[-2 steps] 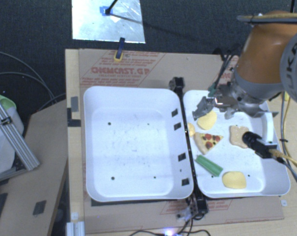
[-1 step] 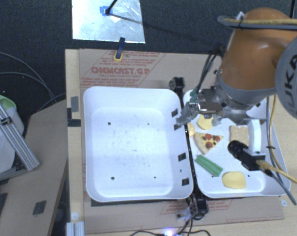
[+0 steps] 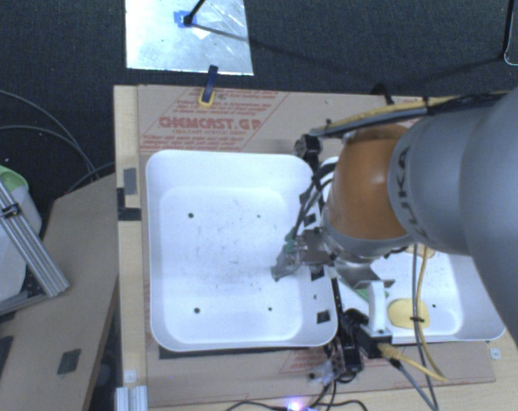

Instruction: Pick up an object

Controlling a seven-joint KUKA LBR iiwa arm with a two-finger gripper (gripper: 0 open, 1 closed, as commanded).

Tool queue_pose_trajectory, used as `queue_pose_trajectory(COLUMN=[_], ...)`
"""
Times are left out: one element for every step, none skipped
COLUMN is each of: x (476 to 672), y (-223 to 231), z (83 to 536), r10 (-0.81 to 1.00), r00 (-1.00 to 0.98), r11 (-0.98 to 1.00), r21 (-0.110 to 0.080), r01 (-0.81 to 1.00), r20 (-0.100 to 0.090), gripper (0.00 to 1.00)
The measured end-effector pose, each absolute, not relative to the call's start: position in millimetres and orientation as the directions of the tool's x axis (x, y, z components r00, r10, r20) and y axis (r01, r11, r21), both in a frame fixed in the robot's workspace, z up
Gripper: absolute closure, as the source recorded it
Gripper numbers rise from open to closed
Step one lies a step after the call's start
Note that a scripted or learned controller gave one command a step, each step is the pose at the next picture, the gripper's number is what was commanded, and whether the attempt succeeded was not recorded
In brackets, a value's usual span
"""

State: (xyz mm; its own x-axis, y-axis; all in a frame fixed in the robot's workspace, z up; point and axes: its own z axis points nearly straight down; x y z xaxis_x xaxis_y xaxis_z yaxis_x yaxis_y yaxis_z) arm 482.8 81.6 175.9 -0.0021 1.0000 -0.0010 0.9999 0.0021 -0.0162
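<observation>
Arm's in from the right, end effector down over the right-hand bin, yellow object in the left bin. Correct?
One thing is off: the yellow object lies in the right bin, not the left bin. The camera view shows it below the arm. The rest stands as you put it.

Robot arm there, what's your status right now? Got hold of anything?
Gripper low at left bin's right wall, fingers unclear. Nothing seen in grasp. Yellow object lies in right bin, arm overhead.

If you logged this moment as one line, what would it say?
arm: over right bin | gripper: at left bin right edge | yellow object: in right bin
</observation>
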Motion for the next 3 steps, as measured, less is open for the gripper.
queue_pose_trajectory(x=[484.9, 556.7, 536.9], y=[237, 158, 189], z=[221, 243, 80], r10=[1.0, 1.0, 1.0], r00=[-0.02, 0.006, -0.004], r11=[0.02, -0.006, 0.004], r21=[0.005, 0.007, -0.01], r01=[1.0, 1.0, 1.0], r20=[0.009, -0.001, -0.002], gripper=[0.0, 0.0, 0.0])
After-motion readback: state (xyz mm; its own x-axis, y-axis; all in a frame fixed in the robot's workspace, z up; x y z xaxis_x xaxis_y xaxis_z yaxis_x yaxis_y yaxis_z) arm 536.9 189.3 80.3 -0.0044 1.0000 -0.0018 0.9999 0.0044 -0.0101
